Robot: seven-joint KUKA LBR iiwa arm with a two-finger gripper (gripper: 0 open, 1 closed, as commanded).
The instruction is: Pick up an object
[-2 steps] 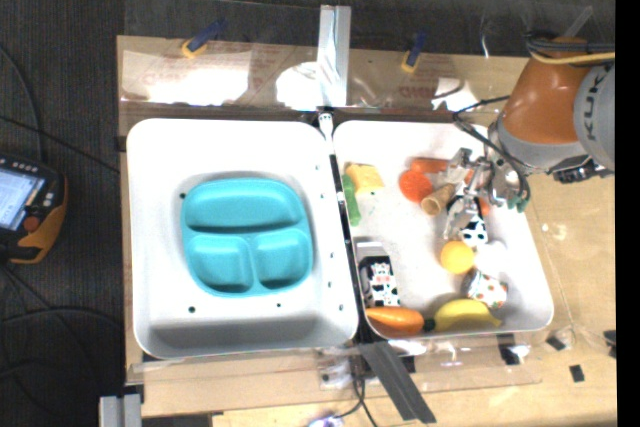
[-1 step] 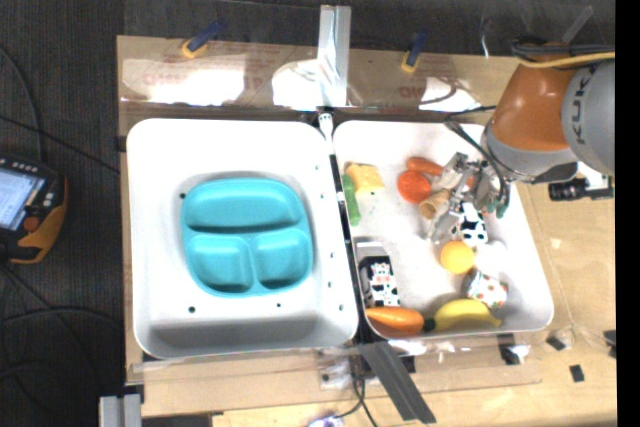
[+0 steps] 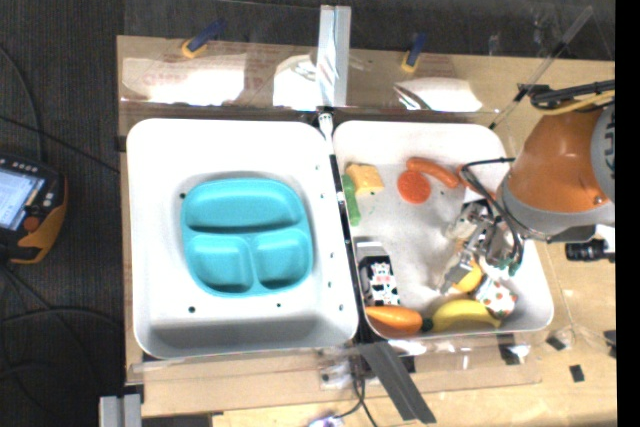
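My gripper (image 3: 470,255) hangs low over the front right part of the right bin (image 3: 400,140), under the orange wrist band. Just below it lies a yellow banana (image 3: 466,315), with a small yellow piece (image 3: 468,279) right at the gripper's tip. A white item with coloured dots (image 3: 498,297) lies beside them. Nothing visibly hangs from the gripper. Further left in that bin are an orange carrot-like piece (image 3: 393,319), a black-and-white patterned box (image 3: 376,283), a yellow and green item (image 3: 361,181) and an orange-red item (image 3: 426,178).
The left bin (image 3: 150,215) holds a teal divided tray (image 3: 245,235). Black cables run along the arm over the right bin's far right corner. A handheld controller (image 3: 25,205) lies off the bench at the left.
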